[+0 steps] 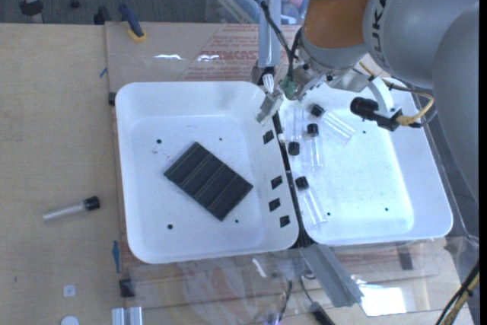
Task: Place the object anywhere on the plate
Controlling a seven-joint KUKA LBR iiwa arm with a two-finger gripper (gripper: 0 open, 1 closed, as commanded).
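The grey arm point(426, 11) with its orange band reaches in from the right over the worktop point(53, 125); two white bins lie side by side, the left bin point(144, 236) holding a dark ribbed plate point(208, 180), tilted diagonally; the right bin point(426, 202) holds several clear tubes with black caps point(313, 152); the end effector point(275, 91) hangs over the seam between the bins, and whether it is apart or together cannot be told; one more capped tube point(70, 208) lies on the worktop, left of the bins.
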